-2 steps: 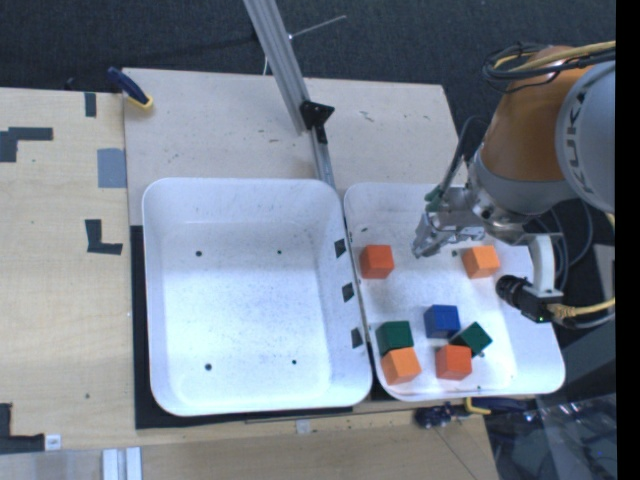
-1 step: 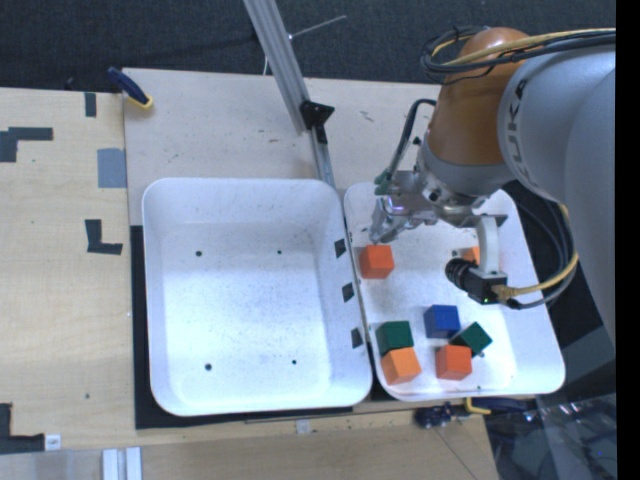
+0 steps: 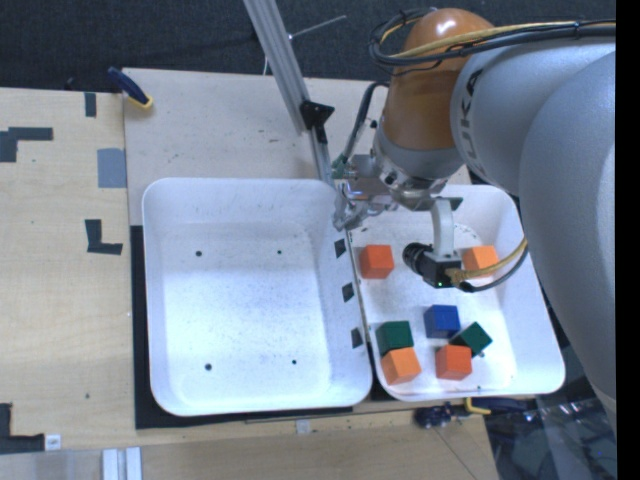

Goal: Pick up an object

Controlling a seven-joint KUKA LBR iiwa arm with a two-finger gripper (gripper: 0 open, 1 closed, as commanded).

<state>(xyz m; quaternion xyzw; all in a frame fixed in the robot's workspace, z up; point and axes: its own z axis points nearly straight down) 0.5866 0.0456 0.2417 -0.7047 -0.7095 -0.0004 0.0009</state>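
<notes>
Gripper [image 3: 352, 206] is at the top-left corner of the right bin [image 3: 510, 318], by the divider, and I honestly can't tell if it's open or closed. An orange block [image 3: 377, 260] lies just below it, with 6 other blocks [image 3: 441, 320] in the same bin.

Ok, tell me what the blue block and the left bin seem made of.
Blue block: matte, evenly coloured, sharp-edged cube with no glare; perhaps painted wood or foam, cannot tell which. Left bin: likely moulded plastic, smooth white with rounded corners and a raised rim.
</notes>
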